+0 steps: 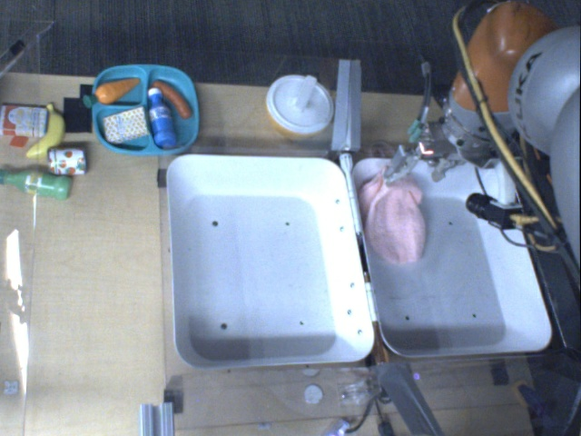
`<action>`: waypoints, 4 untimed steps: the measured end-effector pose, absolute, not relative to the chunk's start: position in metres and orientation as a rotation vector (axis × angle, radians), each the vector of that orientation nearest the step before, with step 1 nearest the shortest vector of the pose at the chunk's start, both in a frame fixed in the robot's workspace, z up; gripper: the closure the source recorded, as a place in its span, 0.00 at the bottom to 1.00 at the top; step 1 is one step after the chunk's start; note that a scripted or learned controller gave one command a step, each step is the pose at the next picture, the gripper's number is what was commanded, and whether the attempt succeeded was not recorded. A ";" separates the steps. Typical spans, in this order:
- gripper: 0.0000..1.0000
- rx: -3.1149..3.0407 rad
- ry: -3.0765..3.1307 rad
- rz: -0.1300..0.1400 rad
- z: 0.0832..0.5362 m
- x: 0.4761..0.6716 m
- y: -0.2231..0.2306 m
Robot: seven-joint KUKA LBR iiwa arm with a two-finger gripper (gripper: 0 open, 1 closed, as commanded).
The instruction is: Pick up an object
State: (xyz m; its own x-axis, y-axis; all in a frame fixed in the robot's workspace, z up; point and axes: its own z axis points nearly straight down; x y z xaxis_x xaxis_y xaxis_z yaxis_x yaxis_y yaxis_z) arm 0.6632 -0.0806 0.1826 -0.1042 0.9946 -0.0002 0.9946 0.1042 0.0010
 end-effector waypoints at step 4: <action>0.00 1.704 2.614 0.018 0.095 0.632 -0.094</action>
State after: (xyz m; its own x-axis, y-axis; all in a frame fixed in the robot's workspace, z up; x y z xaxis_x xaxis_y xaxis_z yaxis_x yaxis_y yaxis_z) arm 0.6324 -0.0937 0.0951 -0.4033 0.9150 -0.0116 0.9147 0.4035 0.0215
